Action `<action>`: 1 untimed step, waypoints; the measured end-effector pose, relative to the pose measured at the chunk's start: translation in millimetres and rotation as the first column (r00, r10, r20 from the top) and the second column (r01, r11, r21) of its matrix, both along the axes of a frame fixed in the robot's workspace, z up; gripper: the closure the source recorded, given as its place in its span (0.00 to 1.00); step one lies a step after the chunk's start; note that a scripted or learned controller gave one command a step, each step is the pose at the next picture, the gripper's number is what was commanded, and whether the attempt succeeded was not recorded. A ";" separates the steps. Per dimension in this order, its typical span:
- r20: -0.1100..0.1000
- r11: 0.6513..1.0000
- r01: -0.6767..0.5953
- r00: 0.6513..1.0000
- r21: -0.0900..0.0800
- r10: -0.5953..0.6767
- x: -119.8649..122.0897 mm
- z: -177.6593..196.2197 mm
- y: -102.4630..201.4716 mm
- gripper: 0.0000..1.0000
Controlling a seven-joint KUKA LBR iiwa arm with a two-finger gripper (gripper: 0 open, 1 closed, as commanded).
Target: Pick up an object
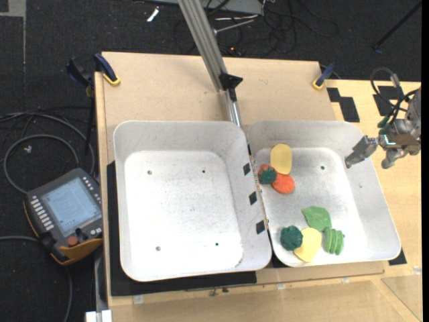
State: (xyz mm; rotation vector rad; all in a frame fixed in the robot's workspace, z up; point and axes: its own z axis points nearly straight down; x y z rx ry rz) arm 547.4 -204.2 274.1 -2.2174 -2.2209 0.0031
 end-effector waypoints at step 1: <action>0.004 1.000 -0.001 1.000 -0.001 0.001 0.7 2.1 0.0 0.00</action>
